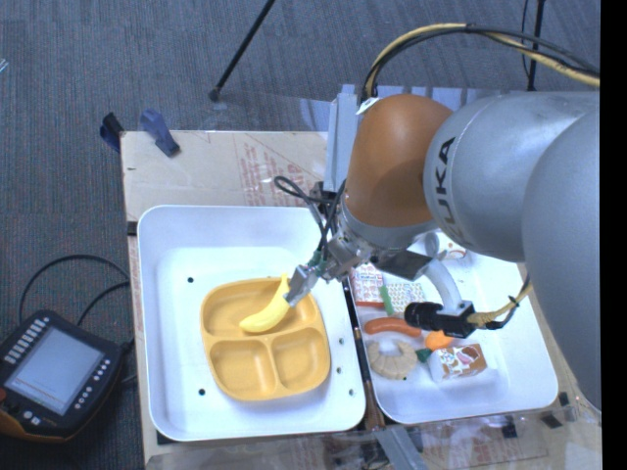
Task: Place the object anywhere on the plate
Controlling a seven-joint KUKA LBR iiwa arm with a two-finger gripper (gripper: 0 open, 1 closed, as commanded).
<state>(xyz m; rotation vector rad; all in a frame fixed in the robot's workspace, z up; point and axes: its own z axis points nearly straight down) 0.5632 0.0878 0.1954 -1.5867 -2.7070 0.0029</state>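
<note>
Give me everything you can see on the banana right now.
The banana is small, yellow, curved and smooth like plastic. It lies in the large upper compartment of the yellow divided plate in the left bin, its lower end on the plate floor, its upper end raised toward the end effector, which meets its tip there.

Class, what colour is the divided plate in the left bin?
Yellow-orange, seen in the camera view: plate.

A robotics lab: teach pendant point(54, 370) on grey carpet point(118, 47), tripod leg point(245, 37).
</note>
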